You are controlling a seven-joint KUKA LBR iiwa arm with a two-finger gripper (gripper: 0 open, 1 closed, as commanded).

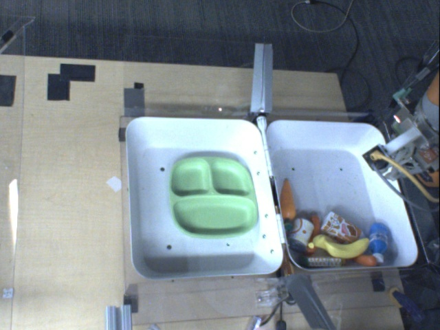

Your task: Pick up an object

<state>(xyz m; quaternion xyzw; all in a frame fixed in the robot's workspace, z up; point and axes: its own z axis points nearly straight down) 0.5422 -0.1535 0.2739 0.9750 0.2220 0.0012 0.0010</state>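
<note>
Crowded into the right bin's [323, 150] near edge lie one banana [340, 247], one carrot [287, 198], one blue-capped bottle [378, 238], one small printed carton [337, 224] and a few bits too jumbled to count. One green divided plate [213, 194] sits alone in the left bin [148, 157]. Two bins stand on the counter [62, 184]. Whether the tool [405, 139], at the right bin's far right corner, is clenched, I cannot tell. Best aim for the carrot, which lies apart, coming straight down.
</note>
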